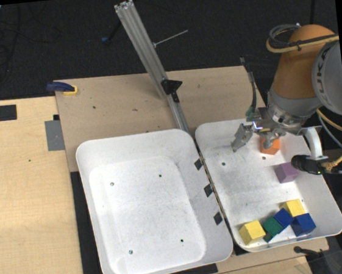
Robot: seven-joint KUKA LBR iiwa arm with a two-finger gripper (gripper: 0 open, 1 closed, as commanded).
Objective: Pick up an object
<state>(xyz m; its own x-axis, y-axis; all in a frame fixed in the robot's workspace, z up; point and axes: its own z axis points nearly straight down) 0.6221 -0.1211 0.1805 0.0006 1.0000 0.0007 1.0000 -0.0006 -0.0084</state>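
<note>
Nearest the camera, a cluster of blocks sits along the near rim of the right bin (pixel 222 158): a yellow block (pixel 251 231), a green block (pixel 272 227), a blue block (pixel 284 216), a second yellow block (pixel 294 206) and a second blue block (pixel 303 224), all packed close and several touching. Farther back in the same bin a purple block (pixel 286 172) lies alone, and beyond it an orange block (pixel 270 146) rests near the far right part of the bin floor. The gripper (pixel 258 134) hangs over that far part, directly beside the orange block; one grey finger (pixel 242 136) splays out to the left and the orange block lies at the other side of the gripper head, so the jaws read as spread wide, with nothing seen between them. The step in hand is judged to be the approach to a grasp, with the orange block the likely target; no object is lifted yet. The next move calls for centring the jaws over the block, descending to the bin floor and closing squarely, since an offset closure would probably push the block aside. The left bin (pixel 99 154) stands alongside, separated by a joint with small black clips (pixel 208 190). Both bins rest on a pale wooden worktop (pixel 112 103) over a dark mat. An aluminium rail (pixel 146 50) slants up from behind the bins, and the background is dark, with cables at the top left.
</note>
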